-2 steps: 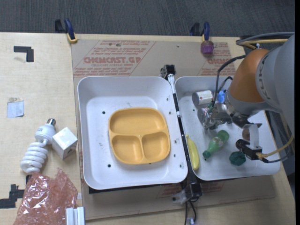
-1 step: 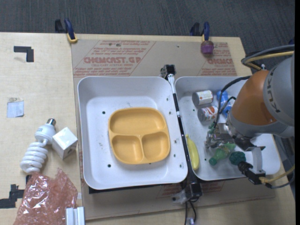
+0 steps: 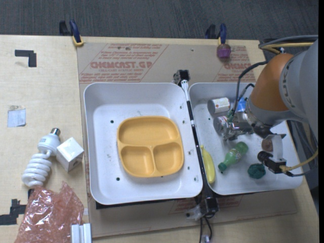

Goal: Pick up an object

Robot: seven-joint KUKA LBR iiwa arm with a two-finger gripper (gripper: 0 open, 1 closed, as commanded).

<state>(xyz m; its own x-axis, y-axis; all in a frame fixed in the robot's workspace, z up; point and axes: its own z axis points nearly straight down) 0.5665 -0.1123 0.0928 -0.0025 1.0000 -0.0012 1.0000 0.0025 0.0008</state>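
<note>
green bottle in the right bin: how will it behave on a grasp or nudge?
The green bottle lies on its side, so a nudge would likely roll it. It looks like smooth plastic, probably light and slippery. Its narrow neck may squirt from the gripper.

The right white bin [image 3: 202, 92] is crowded: a green plastic bottle [image 3: 233, 156], a yellow banana [image 3: 208, 164] and a dark green lump [image 3: 256, 170] sit close together. The big yellow divided tray [image 3: 150, 146] fills the left bin's [image 3: 101, 97] middle.
</note>
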